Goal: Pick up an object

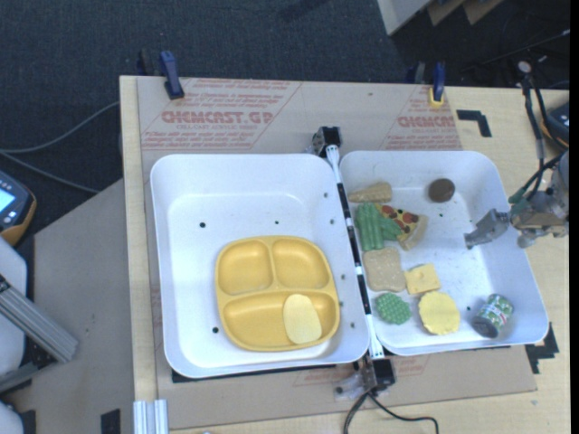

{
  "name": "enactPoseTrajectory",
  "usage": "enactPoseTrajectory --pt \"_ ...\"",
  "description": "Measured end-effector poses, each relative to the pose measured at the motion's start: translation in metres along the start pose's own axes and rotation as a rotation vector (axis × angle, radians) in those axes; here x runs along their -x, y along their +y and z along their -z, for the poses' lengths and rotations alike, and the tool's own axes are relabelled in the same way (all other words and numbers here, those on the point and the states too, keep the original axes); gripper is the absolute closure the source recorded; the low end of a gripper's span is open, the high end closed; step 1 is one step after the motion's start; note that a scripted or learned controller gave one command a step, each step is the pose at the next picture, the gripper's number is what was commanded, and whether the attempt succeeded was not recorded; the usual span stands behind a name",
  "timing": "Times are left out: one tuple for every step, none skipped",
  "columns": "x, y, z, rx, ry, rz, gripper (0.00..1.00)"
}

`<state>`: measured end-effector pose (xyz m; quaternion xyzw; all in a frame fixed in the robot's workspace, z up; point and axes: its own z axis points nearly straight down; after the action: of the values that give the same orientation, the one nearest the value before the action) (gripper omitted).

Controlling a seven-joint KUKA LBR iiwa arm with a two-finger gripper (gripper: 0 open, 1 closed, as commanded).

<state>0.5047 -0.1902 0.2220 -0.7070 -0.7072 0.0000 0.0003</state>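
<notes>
Grey metal tool (493,227) with teal fittings and thin cables

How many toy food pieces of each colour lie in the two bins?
Green: 3 — leafy piece, round piece, can
Yellow: 3 — oval on tray, cheese square, round piece
Tan: 2 —
Brown: 1
Pizza slice: 1
Total: 10

The left bin (181,197) holds a yellow divided tray (249,274) with a pale oval piece (302,319) in its front compartment; the right bin (470,174) holds toy foods, a brown disc (441,190) and a small can (493,314); the end effector (488,229) sits at its right wall.
</notes>
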Motion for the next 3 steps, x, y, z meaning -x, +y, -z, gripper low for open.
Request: enactPoseTrajectory --pt "-0.068 -0.002 -0.142 0.001 0.003 0.003 0.0" --pt "-0.062 0.001 -0.123 0.013 -0.005 -0.002 1.0" --pt "-0.033 0.048 -0.013 0.016 -0.007 0.001 1.0"
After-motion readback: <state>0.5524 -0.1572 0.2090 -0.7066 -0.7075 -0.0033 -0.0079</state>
